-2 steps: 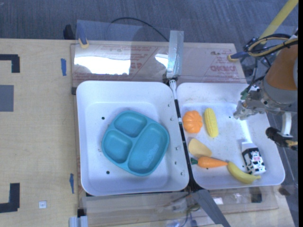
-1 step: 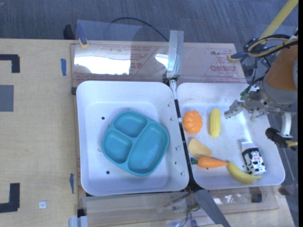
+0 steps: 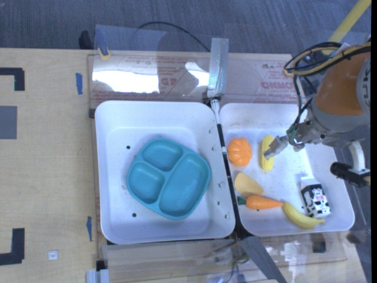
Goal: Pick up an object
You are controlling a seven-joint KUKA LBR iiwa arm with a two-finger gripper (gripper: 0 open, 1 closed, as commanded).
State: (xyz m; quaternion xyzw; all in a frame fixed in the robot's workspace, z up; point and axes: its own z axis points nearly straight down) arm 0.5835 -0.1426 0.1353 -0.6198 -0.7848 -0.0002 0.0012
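The claw (image 3: 272, 150) hangs low in the right bin (image 3: 339, 184), its metal tips right at the upper part of a small yellow piece (image 3: 267, 154). From this angle it is not possible to tell whether the claw is wide, narrow, or gripping that piece. The grey arm (image 3: 341, 102) with its orange band reaches in from the right, with black cables looped over it.

Just left of the yellow piece, near the bin's left wall, sits an orange pumpkin (image 3: 240, 151). Below it lies a pale yellow wedge (image 3: 248, 184), and just beneath that a carrot (image 3: 263, 203) lies across the bin floor. The carrot's tip meets a banana (image 3: 301, 216), which curves along the lower right corner. Just above the banana stands a small black and white toy (image 3: 315, 198).

The left bin (image 3: 118, 128) holds a blue divided plate (image 3: 169, 177) with three compartments, lying flat near the middle, with nothing in its sections.
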